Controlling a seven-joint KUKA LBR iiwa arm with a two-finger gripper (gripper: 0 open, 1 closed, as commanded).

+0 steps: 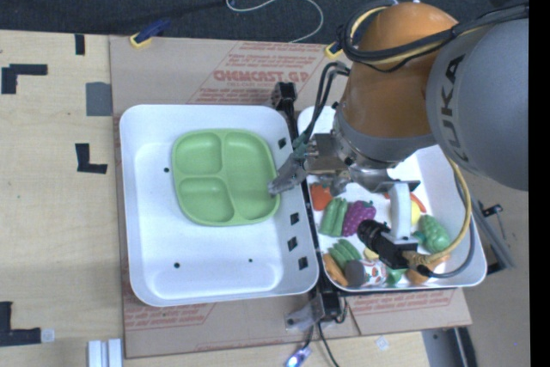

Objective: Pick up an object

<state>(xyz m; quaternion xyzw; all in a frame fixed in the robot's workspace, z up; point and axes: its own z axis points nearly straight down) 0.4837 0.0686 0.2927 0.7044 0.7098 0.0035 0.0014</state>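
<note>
Nearest, right of the green plate (pixel 222 176) and below its level, toy foods crowd the right bin (pixel 447 178): green pods (pixel 344 253), a leafy green piece (pixel 432 234), purple grapes (pixel 359 217) and an orange piece (pixel 320 197). The arm hangs over them, hiding much of that bin. The gripper (pixel 282 183) sits at the plate's right rim, over the left bin's (pixel 137 211) edge; wide or narrow, I cannot tell. The plate lies flat in the left bin. Beyond it is cardboard (pixel 249 77), then a white cable (pixel 258 6).
</note>
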